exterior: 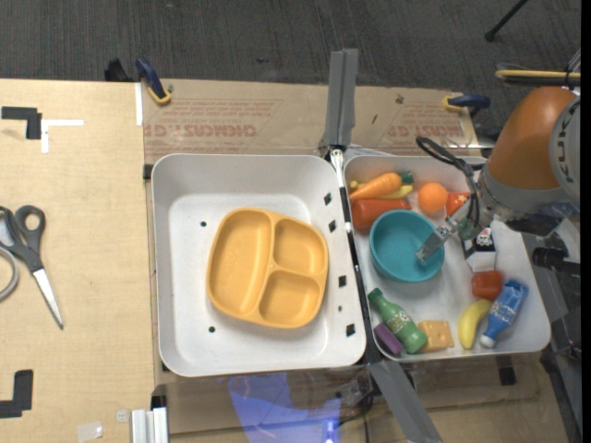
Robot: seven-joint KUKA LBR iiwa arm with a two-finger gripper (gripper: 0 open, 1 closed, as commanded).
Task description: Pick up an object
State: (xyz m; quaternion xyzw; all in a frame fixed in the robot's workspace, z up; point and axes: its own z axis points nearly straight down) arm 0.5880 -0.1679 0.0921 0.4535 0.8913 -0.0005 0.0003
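Two white bins sit side by side on the table (74, 340). Right bin (531, 340) holds a teal bowl (399, 252); the pincer (432, 245) hangs over its right rim, fingers apart, gripping nothing. Left bin (175, 247) holds a yellow plate (268, 268). Mirrored lettering on the far cardboard (222, 127) is unreadable.

A pair of grey-handled scissors (32, 257) lies at the left edge of the frame on the tan board (74, 340). Black corner marks (23, 123) sit at upper left (probably tape). Blue clamps (152, 79) hold the brown cardboard (231, 123) at the top.
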